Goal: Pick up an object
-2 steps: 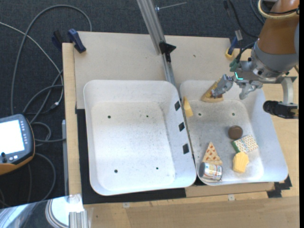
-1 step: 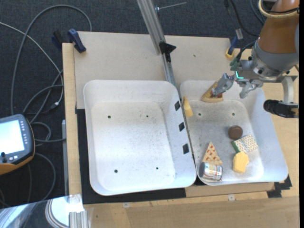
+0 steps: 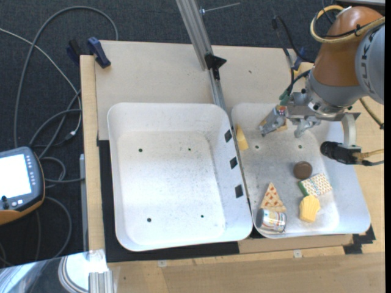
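Note:
My gripper (image 3: 286, 127) hangs over the far part of the right bin (image 3: 351, 194), open, with nothing between its fingers (image 3: 269, 124). Nearer the front of that bin lie a brown round piece (image 3: 302, 170), a green and white patterned block (image 3: 316, 185), a yellow corn-like piece (image 3: 310, 209), a pizza-slice toy (image 3: 272, 196) and a small silver can (image 3: 272, 220). A small yellow item (image 3: 242, 138) rests by the bin's left wall. All these objects lie apart from the gripper.
The left bin (image 3: 122, 127) sits beside the right one, with a divider carrying black tabs (image 3: 233, 162) between them. A metal rail (image 3: 195, 29) slants in from the top. Cables and a handheld screen (image 3: 18, 179) lie on the floor to the left.

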Robot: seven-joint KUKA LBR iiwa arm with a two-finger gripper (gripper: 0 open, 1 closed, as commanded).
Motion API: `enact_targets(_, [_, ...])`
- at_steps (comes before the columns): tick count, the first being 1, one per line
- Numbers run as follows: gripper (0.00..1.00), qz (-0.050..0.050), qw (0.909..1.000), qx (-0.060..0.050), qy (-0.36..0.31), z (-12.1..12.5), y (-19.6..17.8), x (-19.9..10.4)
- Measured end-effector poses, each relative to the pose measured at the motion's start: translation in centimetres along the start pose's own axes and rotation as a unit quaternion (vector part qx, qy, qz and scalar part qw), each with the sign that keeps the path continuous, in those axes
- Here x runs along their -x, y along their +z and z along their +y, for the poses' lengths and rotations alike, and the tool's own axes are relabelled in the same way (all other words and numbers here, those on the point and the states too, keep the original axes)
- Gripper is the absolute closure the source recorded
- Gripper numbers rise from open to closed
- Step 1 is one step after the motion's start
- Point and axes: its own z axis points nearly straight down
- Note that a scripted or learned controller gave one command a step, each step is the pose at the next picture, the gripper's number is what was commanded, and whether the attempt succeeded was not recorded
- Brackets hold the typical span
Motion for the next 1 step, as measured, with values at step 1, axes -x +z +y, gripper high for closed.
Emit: enact_targets(1, [0.0,0.0,1.0,-0.001,0.001,-0.1,6.38,0.06])
